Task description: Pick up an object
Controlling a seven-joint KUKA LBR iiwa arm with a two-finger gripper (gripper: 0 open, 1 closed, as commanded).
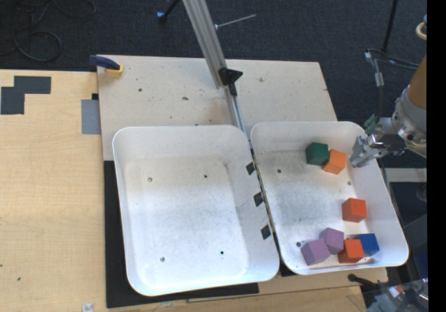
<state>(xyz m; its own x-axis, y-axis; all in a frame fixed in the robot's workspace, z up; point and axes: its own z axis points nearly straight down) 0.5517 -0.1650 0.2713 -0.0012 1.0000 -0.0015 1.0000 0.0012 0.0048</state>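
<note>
The right bin (293,138) holds several blocks. A green block (317,153) and an orange block (335,161) sit side by side near its far right. A red-orange block (354,209) lies lower down by the right wall. Two purple blocks (323,245), another orange block (352,250) and a blue block (368,243) cluster in the near right corner. My gripper (363,151) hangs at the bin's right rim, just right of the upper orange block, with nothing seen between its fingers.
The left bin (139,143) lies beside the right one, with black clips (256,198) along the shared wall. A slanted metal rail (205,28) rises behind the bins. A blue and yellow clamp (106,63) rests at the bench's far left corner.
</note>
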